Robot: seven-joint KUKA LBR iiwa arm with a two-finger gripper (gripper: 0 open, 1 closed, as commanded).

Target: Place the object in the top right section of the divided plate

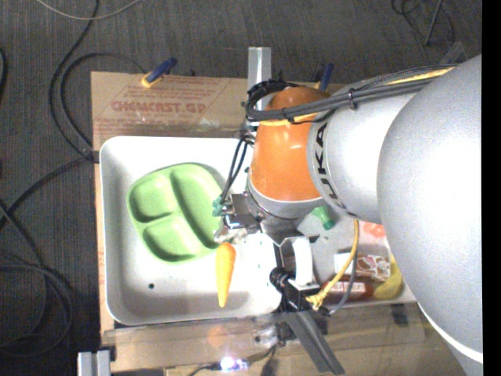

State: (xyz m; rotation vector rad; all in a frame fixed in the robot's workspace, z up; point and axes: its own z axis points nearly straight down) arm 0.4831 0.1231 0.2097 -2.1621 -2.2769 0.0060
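The carrot lay in the left bin, just beside the divided plate's lower right edge, its long axis running away from the plate, tip outermost. The pincer hung at the carrot's blunt end, next to the plate rim; whether it was clenched or released could not be determined.

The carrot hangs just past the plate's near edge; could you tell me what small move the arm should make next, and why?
Probably carry the carrot up and slightly left, over the green divided plate. It sits at the gripper, its tip over the white bin floor, short of the top right section.
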